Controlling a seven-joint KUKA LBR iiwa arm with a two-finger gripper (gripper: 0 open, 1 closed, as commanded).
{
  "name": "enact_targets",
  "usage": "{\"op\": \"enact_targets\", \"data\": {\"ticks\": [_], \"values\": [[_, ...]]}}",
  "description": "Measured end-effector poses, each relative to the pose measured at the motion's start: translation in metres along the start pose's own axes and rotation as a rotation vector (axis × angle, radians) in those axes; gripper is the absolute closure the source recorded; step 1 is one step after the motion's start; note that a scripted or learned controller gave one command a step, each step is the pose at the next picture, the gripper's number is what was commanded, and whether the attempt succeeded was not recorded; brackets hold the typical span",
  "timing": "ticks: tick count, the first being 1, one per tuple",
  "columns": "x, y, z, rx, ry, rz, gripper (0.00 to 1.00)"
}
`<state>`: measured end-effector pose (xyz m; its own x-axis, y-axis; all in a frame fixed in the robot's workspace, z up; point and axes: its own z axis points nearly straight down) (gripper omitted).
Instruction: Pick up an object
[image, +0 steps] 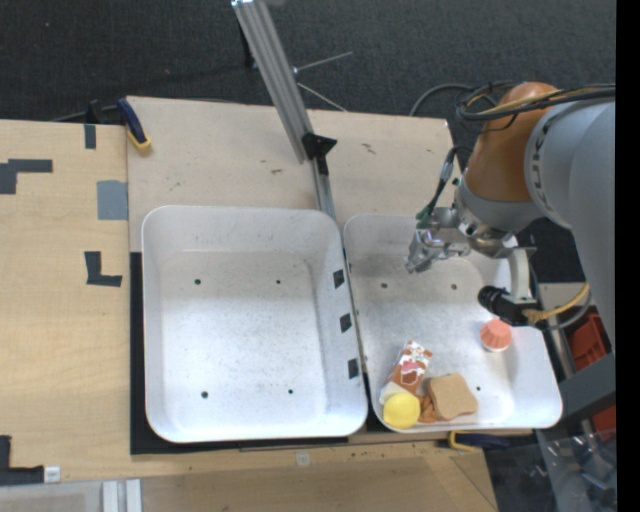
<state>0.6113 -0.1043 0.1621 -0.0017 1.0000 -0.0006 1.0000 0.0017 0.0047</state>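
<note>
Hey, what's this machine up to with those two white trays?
A grey and orange robot arm reaches in from the right, and its gripper hangs over the upper part of the right bin. It is meant to pick something up, but nothing shows between its fingers yet. The things to choose from lie lower in that bin: a yellow ball, a brown slice like bread, a red and white packet and a small pink piece. The left bin sits beside it.

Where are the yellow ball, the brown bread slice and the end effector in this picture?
yellow ball (401, 410), camera view, middle of its top surface.
brown bread slice (452, 396), camera view, centre of its flat face.
end effector (417, 260), camera view, its lower tip over the right bin.
</note>
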Motion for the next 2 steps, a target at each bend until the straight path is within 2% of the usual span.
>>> {"op": "enact_targets", "data": {"ticks": [2], "values": [[0.003,0.002,-0.094,0.000,0.000,0.000,1.00]]}}
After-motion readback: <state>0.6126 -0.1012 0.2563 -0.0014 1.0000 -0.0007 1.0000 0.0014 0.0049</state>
